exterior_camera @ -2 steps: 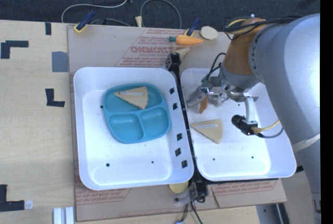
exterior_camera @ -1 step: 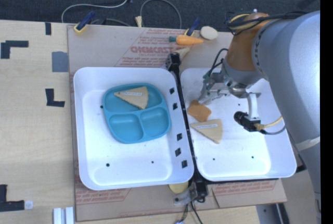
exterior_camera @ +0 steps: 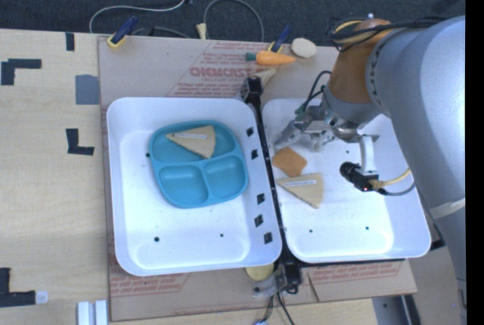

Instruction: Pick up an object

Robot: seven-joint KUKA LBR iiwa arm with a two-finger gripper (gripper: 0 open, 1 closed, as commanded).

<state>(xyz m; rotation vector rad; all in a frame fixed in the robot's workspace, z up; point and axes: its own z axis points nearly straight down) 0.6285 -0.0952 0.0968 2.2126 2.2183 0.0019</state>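
Observation:
My gripper (exterior_camera: 301, 140) hangs over the back left part of the right bin (exterior_camera: 393, 240), with its fingers spread open and nothing between them. Just in front of it a small brown square piece (exterior_camera: 290, 161) lies on the bin floor. A pale sandwich wedge (exterior_camera: 304, 188) lies a little nearer the front. In the left bin (exterior_camera: 128, 233) a blue divided plate (exterior_camera: 198, 178) carries a second sandwich wedge (exterior_camera: 193, 140) in its back compartment.
A toy carrot (exterior_camera: 274, 57) and a white egg-shaped object (exterior_camera: 304, 47) lie on the cardboard behind the bins. Clamps (exterior_camera: 119, 37) and cables run along the back edge. The black divider (exterior_camera: 261, 165) separates the bins. My arm (exterior_camera: 423, 104) covers the right bin's right side.

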